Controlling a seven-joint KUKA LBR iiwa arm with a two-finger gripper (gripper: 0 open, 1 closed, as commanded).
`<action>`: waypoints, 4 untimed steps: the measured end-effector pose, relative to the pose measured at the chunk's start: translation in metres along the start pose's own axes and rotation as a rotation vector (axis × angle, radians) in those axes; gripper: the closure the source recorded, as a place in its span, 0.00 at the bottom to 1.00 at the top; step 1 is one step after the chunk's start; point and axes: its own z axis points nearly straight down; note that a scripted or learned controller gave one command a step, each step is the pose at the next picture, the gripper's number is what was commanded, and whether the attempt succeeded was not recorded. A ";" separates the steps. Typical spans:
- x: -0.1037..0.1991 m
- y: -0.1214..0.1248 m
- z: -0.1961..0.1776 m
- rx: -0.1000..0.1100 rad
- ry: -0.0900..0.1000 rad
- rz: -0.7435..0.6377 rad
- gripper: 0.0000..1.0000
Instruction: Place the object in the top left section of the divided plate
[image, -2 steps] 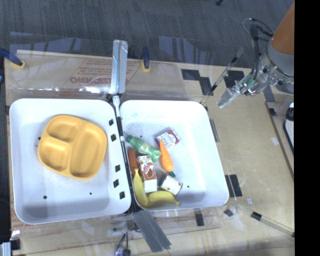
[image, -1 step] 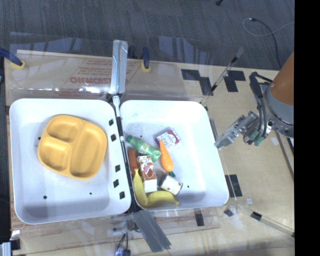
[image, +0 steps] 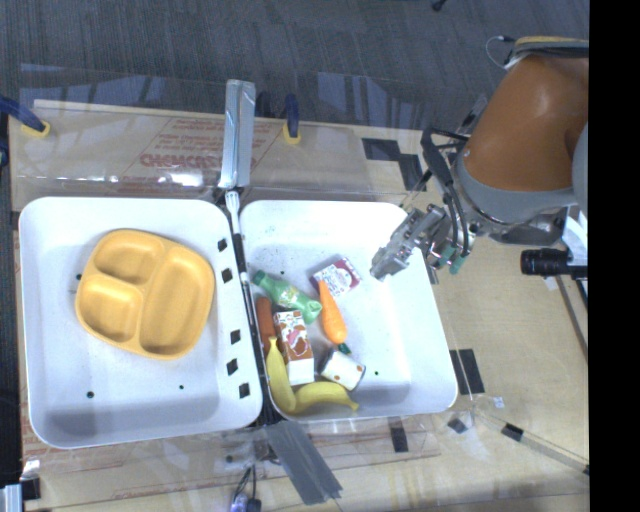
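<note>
The claw hovers at the right bin's upper edge; whether it is open or closed, I cannot tell. The crowded toys (carrot, bottle, banana) invite a mis-grab, far from the yellow divided plate

A: Divided plate?
B: Yellow, three sections, flat in the left bin — tilted a bit, nothing on it.
A: Where exactly?
B: Bin's upper middle.
</note>
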 end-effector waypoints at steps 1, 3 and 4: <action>-0.073 -0.027 0.021 0.000 -0.002 -0.018 1.00; -0.008 -0.095 -0.041 -0.001 -0.003 -0.355 1.00; -0.008 -0.094 -0.050 0.000 -0.001 -0.358 1.00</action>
